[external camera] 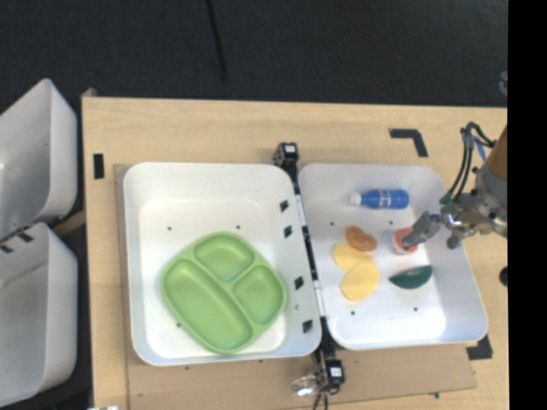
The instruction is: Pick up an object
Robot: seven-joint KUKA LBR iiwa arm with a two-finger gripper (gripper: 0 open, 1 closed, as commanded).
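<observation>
Gripper (419, 231): hanging low over right bin (453, 319), touching a small red object (400, 243); claw state is not showing clearly.
Blue bottle (382, 199): lying at far side.
Green plate (224, 291): sitting in left bin (145, 203).

The table (214, 131) carries two white bins (145, 331) (461, 319), one green divided plate (224, 291), one blue bottle (382, 199), two yellow pieces (347, 255) (360, 282), one orange piece (361, 239), one small red object (402, 242) and one dark green piece (411, 277).
</observation>
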